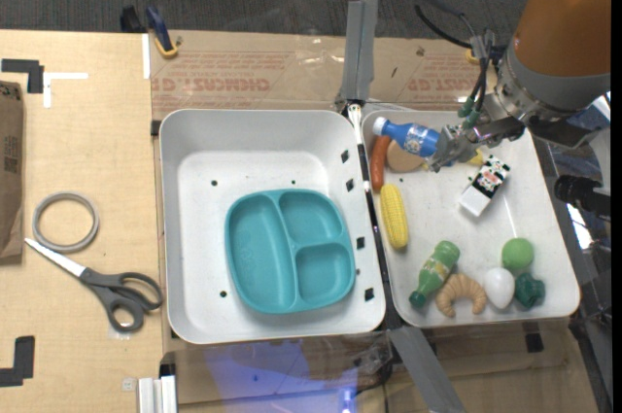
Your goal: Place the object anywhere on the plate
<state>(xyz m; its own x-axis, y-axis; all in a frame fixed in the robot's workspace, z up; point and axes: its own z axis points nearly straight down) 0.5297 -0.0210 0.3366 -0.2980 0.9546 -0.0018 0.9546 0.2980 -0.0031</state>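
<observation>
A teal divided plate (290, 251) lies in the left white bin (194, 149). In the right bin (554, 217), a blue bottle with a white cap (408, 137) lies on its side at the back. My gripper (455, 147) hangs low at the bottle's right end, touching or nearly touching it; the arm's orange band (569, 3) rises above it at the upper right. The view does not settle whether the bottle is in the gripper. A brown piece lies partly hidden under the bottle.
The right bin also holds a red-orange carrot (377, 163), a corn cob (394, 215), a cow-patterned carton (485, 185), a green bottle (433, 273), a croissant (461, 294), a white egg (499, 287) and a green ball (518, 254). Scissors (102, 285) and a tape roll (65, 221) lie on the left bench.
</observation>
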